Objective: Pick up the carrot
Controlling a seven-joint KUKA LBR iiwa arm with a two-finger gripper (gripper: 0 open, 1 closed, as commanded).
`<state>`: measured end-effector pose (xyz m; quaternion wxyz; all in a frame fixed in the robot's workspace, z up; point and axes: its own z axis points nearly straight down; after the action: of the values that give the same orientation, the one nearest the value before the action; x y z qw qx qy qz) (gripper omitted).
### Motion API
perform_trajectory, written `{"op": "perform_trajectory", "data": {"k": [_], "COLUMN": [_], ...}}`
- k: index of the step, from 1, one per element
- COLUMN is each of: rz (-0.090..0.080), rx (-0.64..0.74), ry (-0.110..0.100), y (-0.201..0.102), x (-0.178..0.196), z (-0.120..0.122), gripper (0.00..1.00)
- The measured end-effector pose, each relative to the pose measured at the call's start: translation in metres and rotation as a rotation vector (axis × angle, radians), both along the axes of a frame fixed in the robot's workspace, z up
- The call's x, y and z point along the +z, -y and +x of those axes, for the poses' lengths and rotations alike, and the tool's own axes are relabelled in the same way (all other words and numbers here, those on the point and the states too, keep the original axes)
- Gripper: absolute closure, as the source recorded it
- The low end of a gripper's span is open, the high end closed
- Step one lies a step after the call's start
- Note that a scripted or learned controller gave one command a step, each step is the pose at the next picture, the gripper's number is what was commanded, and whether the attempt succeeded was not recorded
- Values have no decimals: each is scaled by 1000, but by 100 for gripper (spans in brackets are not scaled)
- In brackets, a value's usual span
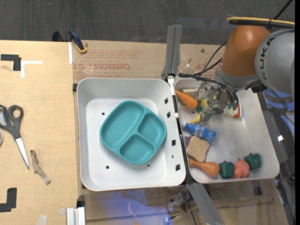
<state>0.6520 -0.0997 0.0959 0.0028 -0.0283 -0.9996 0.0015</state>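
The left bin (pixel 84 139) holds a teal plate (pixel 133 131) with bare floor around it. In the right bin's (pixel 262 125) far-left corner lies the carrot (pixel 186 99), gripper (pixel 213 108) just beside; its opening can't be judged.

You see a big round arm (pixel 276 55), grey with black KUKA letters and a shiny orange band (pixel 243 48). Thin black cables (pixel 206 67) run to its small metal tool (pixel 213 104).

my arm (pixel 276 55): cut off at right edge | my fingers: lost in cable clutter, spread unreadable | scissors (pixel 14 130): handles clipped by left edge
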Motion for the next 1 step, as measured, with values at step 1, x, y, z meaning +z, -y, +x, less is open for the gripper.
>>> {"op": "perform_trajectory", "data": {"k": [1], "rz": [0], "rx": [2], "ry": [16], "y": [-1], "x": [11], "z": [4], "gripper": [100]}}
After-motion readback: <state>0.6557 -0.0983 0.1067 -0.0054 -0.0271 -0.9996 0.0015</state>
